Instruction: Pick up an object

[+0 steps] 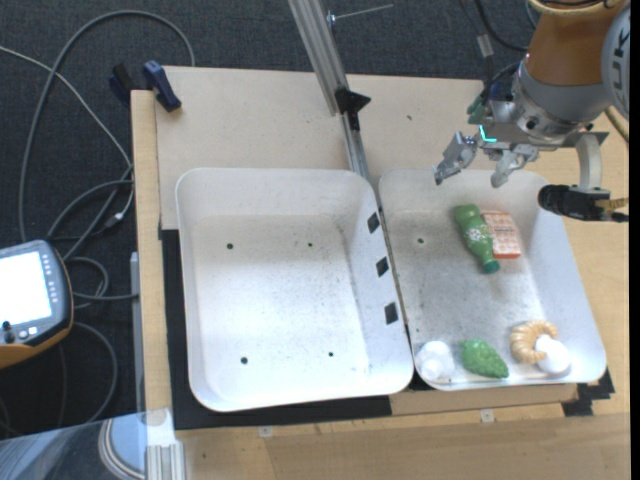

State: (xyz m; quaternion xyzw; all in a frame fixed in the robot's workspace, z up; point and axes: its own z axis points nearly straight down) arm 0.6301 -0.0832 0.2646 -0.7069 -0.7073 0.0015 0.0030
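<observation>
The gripper (474,167) is hovering with its fingers spread wide and nothing between them, over the far edge of the right bin (568,268). The green bottle (475,236) is lying in that bin, just nearer than the gripper, touching a red-and-white packet (503,235).

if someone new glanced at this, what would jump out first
Probably the arm with its orange band at the upper right, its gripper hanging open over the far edge of the right bin. Next, the cluster in that bin: a green bottle lying beside a small orange-and-white packet, and along the near edge a white round object, a green lumpy object and a tan-and-white item. The left bin sits beside it.
</observation>
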